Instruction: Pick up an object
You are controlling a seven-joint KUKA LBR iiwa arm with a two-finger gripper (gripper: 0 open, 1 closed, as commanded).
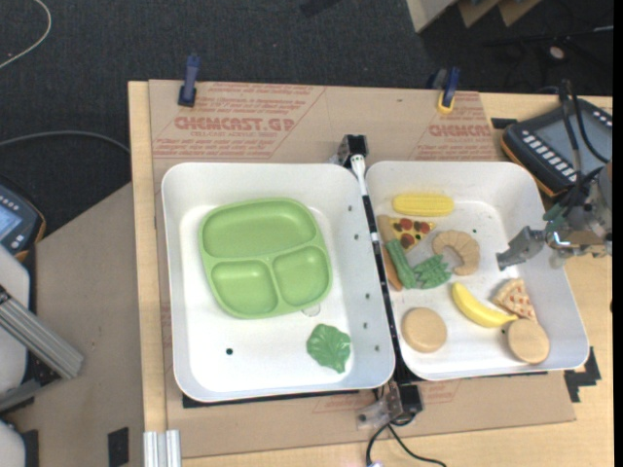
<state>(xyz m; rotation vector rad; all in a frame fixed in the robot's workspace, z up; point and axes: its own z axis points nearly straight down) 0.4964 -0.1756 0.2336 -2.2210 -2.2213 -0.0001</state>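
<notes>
In the left bin [180, 261] a green divided plate [263, 259] lies flat, wide and low, with no edge a narrow grip could easily take. A green leaf [329, 346] sits near that bin's front corner, apart from the plate; it looks thin and floppy and would probably fold or slip. The likelier picks are the toy foods crowded in the right bin [545, 202]. A corn cob [422, 203] lies at the back. Below it a pizza slice [405, 232] touches a green bean bundle [419, 270], with a bagel half [456, 249] just beside them. At the front lie a round biscuit [424, 329], a banana [479, 307], a smaller pizza wedge [516, 298] and a second biscuit [528, 341]. All of them look like light, stiff, smooth plastic, so they are likely to skid rather than break. The banana seems the best choice, taken across its narrow middle; the flat biscuits offer little height to pinch. The gripper [521, 249] hangs over the right side of this bin, near the bagel half and above the wedge. Nothing is visibly held in it, and I cannot tell whether it stands open or closed.
</notes>
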